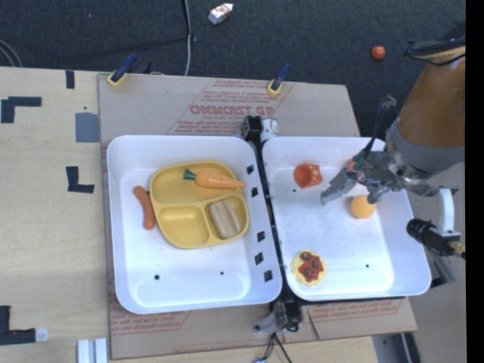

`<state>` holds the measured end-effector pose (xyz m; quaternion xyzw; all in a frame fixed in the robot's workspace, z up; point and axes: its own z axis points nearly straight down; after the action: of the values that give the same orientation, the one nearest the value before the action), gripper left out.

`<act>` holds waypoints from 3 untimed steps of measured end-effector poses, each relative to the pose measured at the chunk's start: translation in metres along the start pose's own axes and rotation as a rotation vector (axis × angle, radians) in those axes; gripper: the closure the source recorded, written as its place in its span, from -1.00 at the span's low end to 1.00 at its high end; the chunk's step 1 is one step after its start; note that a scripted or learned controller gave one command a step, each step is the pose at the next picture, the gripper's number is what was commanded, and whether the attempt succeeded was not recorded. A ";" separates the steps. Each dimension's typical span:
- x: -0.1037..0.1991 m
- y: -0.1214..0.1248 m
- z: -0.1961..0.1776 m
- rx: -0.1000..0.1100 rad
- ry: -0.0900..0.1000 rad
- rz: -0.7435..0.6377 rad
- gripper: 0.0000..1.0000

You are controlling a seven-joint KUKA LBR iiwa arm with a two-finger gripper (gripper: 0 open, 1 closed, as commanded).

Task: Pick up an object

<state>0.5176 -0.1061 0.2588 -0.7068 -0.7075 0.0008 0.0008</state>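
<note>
Overhead, the camera view shows 2 shallow white bins side by side on a cardboard sheet (227, 108) that is clamped to a pale wooden bench (45, 225). The left bin (128, 278) holds a yellow divided plate (175, 225). A toy carrot (215, 179) lies across the plate's top section, and a pale bread-like piece (224, 218) sits in its lower right compartment. A reddish sausage (145, 206) lies on the bin floor just beside the plate's left edge.

The right bin (408, 278) holds 3 small things. A red cup-like object (308, 175) sits near the upper left of that bin. An orange ball (363, 207) rests toward the middle right. A small round pizza (309, 268) with red topping lies near the lower left.

The grey arm (427, 127), with its orange section above the wrist, reaches in from the right over the right bin. The gripper (349, 187) hangs above the bin floor between the red cup-like object and the orange ball. Its 2 fingers (333, 192) are spread apart and released, with nothing between them. One finger points down-left toward the bin's middle, and the other ends just beside the orange ball's upper edge; whether it touches the ball cannot be told.

Beyond the cardboard, on the dark floor, lie a crumpled silvery scrap (220, 12) and a small orange bead (378, 51).
</note>
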 end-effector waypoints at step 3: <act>-0.025 0.132 0.149 0.000 0.000 -0.002 1.00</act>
<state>0.6495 -0.1305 0.1092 -0.7059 -0.7083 0.0009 0.0010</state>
